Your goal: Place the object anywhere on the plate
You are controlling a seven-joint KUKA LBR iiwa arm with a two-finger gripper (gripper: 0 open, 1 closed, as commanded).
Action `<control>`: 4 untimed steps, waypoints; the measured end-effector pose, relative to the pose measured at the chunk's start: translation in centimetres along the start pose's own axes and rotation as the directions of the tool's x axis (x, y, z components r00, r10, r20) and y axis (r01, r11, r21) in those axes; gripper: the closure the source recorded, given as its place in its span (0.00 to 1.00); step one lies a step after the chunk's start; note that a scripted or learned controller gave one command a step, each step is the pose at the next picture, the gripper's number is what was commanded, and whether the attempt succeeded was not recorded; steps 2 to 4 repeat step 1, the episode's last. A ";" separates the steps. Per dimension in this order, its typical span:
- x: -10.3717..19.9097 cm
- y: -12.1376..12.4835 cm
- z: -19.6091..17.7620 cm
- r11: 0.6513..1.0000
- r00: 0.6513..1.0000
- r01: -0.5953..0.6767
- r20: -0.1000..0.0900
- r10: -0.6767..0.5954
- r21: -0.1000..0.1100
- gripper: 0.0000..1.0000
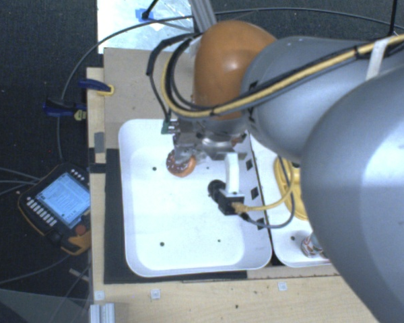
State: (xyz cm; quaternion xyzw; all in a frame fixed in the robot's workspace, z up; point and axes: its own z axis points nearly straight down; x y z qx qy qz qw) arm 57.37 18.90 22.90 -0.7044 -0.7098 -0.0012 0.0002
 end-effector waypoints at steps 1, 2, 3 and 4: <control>-0.1 0.0 0.0 1.000 1.000 -0.002 0.001 0.002 0.001 0.00; -0.1 0.0 0.0 1.000 1.000 -0.002 0.001 0.002 0.001 0.00; -0.1 0.0 0.0 1.000 1.000 -0.002 0.001 0.002 0.001 0.00; -0.1 0.0 0.0 1.000 1.000 -0.002 0.001 0.002 0.001 0.00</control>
